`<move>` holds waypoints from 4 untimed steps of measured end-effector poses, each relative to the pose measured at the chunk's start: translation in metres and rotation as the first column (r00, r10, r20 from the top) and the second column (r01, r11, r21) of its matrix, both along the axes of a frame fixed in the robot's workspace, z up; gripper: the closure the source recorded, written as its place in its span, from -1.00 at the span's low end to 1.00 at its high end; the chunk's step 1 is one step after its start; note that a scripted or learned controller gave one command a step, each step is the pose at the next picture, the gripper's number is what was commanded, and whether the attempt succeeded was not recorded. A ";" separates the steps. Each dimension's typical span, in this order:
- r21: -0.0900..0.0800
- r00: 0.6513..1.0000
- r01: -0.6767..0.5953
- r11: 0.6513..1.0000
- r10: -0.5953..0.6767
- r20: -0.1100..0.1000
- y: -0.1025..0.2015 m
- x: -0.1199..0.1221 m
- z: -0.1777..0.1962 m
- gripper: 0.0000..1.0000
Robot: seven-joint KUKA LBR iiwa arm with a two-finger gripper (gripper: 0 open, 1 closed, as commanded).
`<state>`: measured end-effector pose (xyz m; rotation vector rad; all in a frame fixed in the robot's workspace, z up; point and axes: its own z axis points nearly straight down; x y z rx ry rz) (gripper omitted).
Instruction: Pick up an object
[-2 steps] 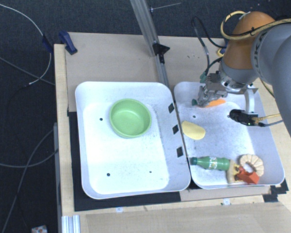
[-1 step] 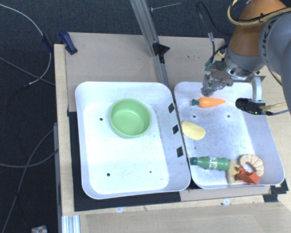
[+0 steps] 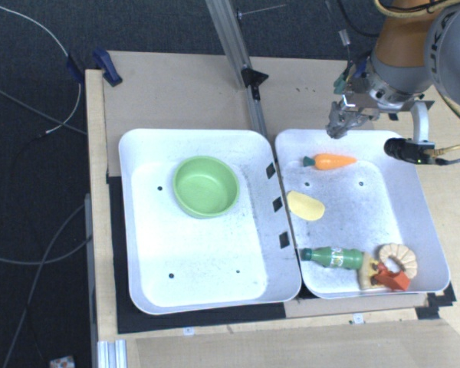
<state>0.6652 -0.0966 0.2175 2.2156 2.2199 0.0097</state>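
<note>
Grey end effector (image 3: 339,126) hangs over the far rim of the right bin (image 3: 414,205), carrying nothing; how wide it stands cannot be told. Just below and slightly right of it lies a toy carrot (image 3: 330,161), the likeliest target, long axis crosswise, green end pointing left. Farther down sit a yellow piece (image 3: 305,205), a green bottle (image 3: 333,257) lying sideways, and a small toy cluster (image 3: 389,267). Far left, a green bowl (image 3: 205,185) rests in the other bin (image 3: 138,228).
</note>
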 end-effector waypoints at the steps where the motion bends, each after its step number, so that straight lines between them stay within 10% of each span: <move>1: 0.000 1.000 0.000 1.000 0.000 0.000 0.001 0.001 0.058 1.00; 4: 0.003 1.000 -0.003 1.000 0.003 -0.019 0.154 -0.024 0.048 1.00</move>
